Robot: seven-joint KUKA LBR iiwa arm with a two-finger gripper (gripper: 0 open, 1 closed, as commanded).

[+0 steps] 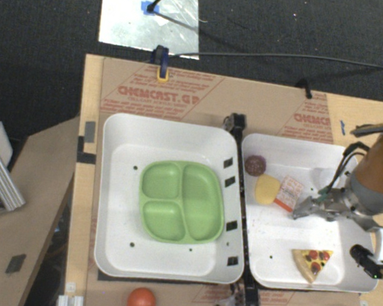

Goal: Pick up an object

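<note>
We see the left bin (119, 147) holding a green divided plate (181, 202). The right bin (342, 282) holds a dark red ball (255, 165), a yellow disc (266, 190), a small packet (289, 191) and a pizza slice (312, 262). The gripper (303, 210) is just beside the packet; we cannot tell how its jaws stand.

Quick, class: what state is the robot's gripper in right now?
Gripper: state cannot be told; it sits low in the right bin, beside the small packet.

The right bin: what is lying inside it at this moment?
Inside the right bin lie a dark red ball, a yellow round piece, a small red-and-white packet and a toy pizza slice. The arm covers part of the floor.
</note>
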